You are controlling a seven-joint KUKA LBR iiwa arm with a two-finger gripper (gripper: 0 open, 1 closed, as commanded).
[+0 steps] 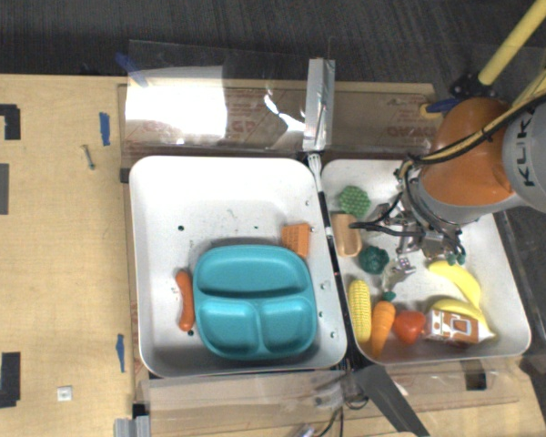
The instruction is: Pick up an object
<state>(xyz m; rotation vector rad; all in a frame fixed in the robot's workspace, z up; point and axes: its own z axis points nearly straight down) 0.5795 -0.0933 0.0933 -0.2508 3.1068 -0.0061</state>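
1. Nearest the camera, along the front of the right-hand shallow white bin (514, 330), lie a yellow plastic corn cob (358, 306), an orange toy carrot (380, 324) and a yellow plastic banana (462, 285).
2. My gripper (402, 264) hangs above them beside a dark green round toy (374, 260); whether my jaws are apart, I cannot tell.
3. I judge I'm mid-approach: next, descend and clamp.
4. Farthest back sits a light green knobbly toy (353, 198).

I see my grey metal arm (532, 153) with black lettering, a rounded glossy orange band (469, 153), and yellow and black cables looping across it.
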